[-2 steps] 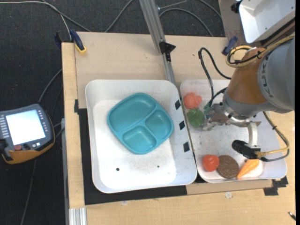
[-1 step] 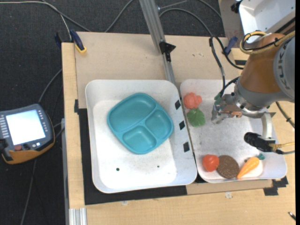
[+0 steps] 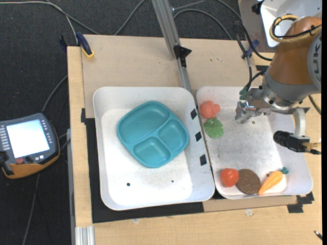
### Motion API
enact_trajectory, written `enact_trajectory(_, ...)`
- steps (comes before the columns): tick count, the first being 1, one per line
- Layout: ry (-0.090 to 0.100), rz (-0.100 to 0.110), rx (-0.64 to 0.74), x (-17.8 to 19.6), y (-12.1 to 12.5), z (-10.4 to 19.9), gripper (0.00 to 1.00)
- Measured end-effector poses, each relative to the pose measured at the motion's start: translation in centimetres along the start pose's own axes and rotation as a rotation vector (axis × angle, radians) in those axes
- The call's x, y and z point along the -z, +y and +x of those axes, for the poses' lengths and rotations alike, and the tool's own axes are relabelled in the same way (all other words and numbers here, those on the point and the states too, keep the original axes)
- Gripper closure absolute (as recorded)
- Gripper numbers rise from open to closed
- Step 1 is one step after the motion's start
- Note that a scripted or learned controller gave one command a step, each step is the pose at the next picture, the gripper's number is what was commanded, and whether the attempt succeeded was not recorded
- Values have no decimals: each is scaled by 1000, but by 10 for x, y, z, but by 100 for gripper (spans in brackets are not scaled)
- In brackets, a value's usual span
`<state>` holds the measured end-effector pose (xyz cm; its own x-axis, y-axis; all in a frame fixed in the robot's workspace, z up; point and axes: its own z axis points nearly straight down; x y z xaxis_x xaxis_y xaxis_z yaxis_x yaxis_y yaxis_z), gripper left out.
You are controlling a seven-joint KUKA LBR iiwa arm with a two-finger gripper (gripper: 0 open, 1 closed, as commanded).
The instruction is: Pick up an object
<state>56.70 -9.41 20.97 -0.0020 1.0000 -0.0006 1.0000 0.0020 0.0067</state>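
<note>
The gripper (image 3: 249, 112) is poised above the right bin (image 3: 240, 147), finger state not discernible, so descent onto the nearby green toy (image 3: 214, 128) is required.

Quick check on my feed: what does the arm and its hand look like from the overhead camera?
The arm is grey with a broad orange band above the wrist and a yellow cable looped near its top. The hand is small, silver-grey metal. A black cylindrical part with a white bracket hangs beside it.

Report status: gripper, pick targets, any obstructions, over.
Gripper above right bin, nothing seen between fingers. Orange-red piece and green piece at bin's left wall; tomato, brown patty, carrot along front edge. Nothing blocking.
</note>
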Motion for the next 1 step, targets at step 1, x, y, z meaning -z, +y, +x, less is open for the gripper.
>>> enact_trajectory(1, 0, 2, -1, 30, 1, 0, 100)
